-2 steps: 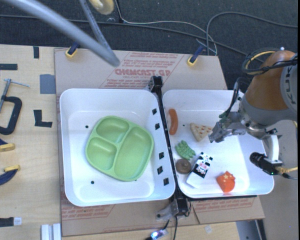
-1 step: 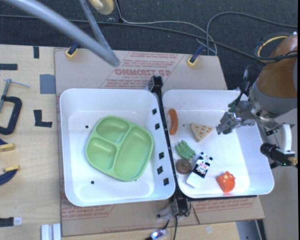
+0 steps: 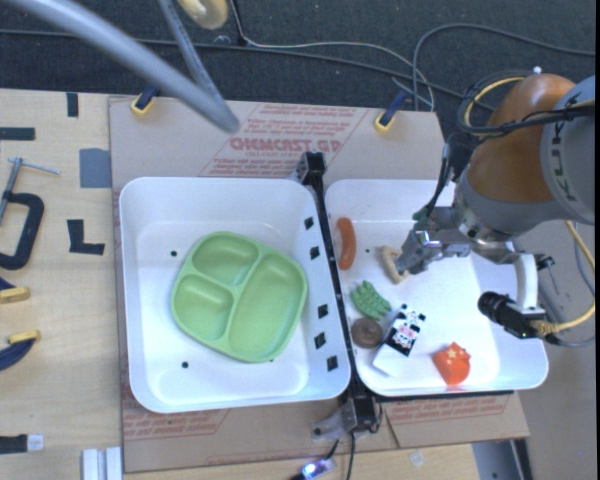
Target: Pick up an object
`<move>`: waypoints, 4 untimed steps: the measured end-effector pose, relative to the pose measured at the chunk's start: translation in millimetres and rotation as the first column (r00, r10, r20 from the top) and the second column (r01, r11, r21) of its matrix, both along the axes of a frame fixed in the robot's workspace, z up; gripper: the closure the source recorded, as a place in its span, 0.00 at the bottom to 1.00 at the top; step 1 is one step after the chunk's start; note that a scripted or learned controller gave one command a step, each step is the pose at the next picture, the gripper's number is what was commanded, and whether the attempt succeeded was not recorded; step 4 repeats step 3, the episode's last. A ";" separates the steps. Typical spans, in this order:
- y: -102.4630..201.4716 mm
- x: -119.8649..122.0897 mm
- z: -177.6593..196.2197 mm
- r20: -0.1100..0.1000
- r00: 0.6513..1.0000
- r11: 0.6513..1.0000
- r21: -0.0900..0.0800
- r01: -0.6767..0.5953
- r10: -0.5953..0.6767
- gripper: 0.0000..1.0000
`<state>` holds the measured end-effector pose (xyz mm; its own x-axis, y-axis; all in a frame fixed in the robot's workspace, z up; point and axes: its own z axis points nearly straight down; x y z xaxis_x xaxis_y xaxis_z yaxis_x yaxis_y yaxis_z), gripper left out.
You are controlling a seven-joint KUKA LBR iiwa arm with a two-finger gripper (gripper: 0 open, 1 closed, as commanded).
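Down in the right bin (image 3: 500,368) several small things lie loose, any of which could be the object to pick up: an orange sausage-shaped piece (image 3: 346,242) close to the divider between the bins, a tan wedge-like piece (image 3: 390,262) just to its right, a green ridged toy (image 3: 372,299) below them, a brown round piece (image 3: 367,332) just beneath the green one, a white box with black cow-like spots (image 3: 400,338) beside that, and a red-orange toy (image 3: 453,363) near the bin's lower right corner. None of them is lifted; all rest on the bin floor. The gripper (image 3: 416,255) is low over the upper middle of this bin, its tip just beside the tan wedge-like piece, but whether it touches that piece I cannot tell, and how the claw stands, wide or narrow, cannot be made out from this slant. Behind it rises the grey arm with its orange band (image 3: 515,138), coming in from the right. The left bin (image 3: 145,228) holds a light green divided plate (image 3: 240,295), lying flat and turned at an angle. Both bins sit on a cardboard sheet (image 3: 280,133) with red print, held by yellow clamps (image 3: 143,101) at its far edge.
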<state>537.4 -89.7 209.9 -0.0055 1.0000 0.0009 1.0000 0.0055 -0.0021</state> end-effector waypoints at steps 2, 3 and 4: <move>113.2 8.2 -1.9 0.001 1.000 1.000 0.000 0.000 0.000 1.00; 169.7 11.2 5.0 0.001 1.000 1.000 0.000 -0.002 0.002 1.00; 169.7 11.2 5.0 0.001 1.000 1.000 0.000 -0.002 0.002 1.00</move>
